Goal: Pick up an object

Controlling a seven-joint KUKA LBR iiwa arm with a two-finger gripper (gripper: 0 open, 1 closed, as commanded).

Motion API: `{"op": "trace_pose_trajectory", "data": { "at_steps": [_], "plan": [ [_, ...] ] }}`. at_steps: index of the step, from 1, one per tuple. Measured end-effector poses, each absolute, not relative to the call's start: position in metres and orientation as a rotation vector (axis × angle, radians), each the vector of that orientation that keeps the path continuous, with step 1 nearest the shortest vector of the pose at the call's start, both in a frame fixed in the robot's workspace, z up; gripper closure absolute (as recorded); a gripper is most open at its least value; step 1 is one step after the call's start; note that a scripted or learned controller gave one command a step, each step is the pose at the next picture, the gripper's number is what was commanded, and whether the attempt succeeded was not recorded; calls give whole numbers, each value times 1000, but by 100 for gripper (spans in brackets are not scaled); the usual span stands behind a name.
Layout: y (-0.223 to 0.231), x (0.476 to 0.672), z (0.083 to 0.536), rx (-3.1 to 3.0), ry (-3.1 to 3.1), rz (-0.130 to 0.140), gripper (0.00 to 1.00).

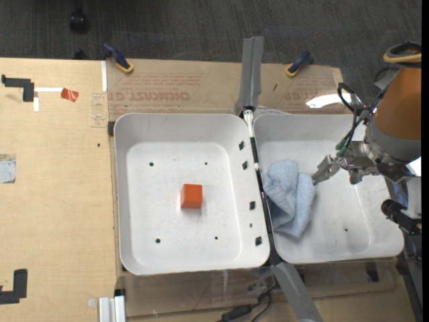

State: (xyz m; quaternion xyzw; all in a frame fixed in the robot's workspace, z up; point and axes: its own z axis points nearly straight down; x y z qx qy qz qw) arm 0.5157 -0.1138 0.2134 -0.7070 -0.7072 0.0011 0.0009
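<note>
Blue cloth (289,196): crumpled heap on the floor of the right bin (355,243), bunched against that bin's left wall, just beside the divider between the two bins. Folds stand highest at its upper left; a looser flap trails toward the lower right.

End effector (320,172): low over the right bin, fingertips at the cloth's upper right edge, touching or nearly so; cannot tell which. How wide the tips stand is not readable at this slant, so cannot tell. No fabric seen between them; nothing counts as held.

Arm (401,109): grey with orange band, reaching in from the right side, wrist cables draped above the bin.

Red block (192,196): alone near the middle of the left bin (134,180), well apart from the end effector. The bench (47,193) lies off to the left.

Judgement: step in hand is the approach to the cloth, the nearest candidate; the pick is not yet made. To do it well, aim the tips at a raised fold rather than the flat rim, press into the bulk before pinching, then lift straight up. Risks: pinching only a thin edge that slips out, or pushing the cloth harder against the wall.
</note>
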Motion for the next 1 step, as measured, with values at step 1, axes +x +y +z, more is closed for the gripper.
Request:
{"op": "trace_pose_trajectory", "data": {
  "at_steps": [1],
  "plan": [
    [-94,503,93,-2399,-2032,-3,0]
  ]
}}
